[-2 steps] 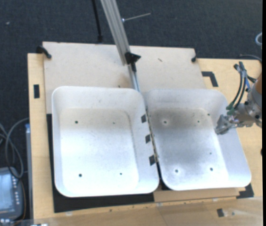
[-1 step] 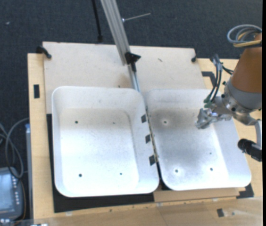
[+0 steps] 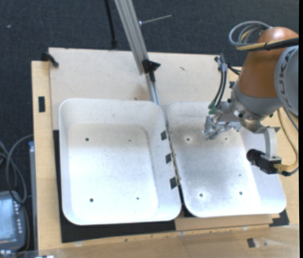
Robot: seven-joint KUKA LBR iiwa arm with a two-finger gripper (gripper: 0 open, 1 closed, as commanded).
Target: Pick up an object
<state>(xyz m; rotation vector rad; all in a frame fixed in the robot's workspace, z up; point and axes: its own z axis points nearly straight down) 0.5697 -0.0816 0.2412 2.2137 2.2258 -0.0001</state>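
Sitting side by side on bench [image 3: 108, 74]: left bin [image 3: 114, 160], right bin [image 3: 232, 171]. Reaching in from right: arm [image 3: 264, 69]. Hanging over right bin's far part: gripper [image 3: 211, 129]. Jaws too blurred, cannot tell if wide or narrow. Spotting no thing to pick, so no way to aim.

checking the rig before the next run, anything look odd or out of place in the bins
Nothing looks spilled or damaged. One oddity for a pick task: no loose object is visible in the shallow white left bin or the shallow white right bin, where the hand sits low at the far end.
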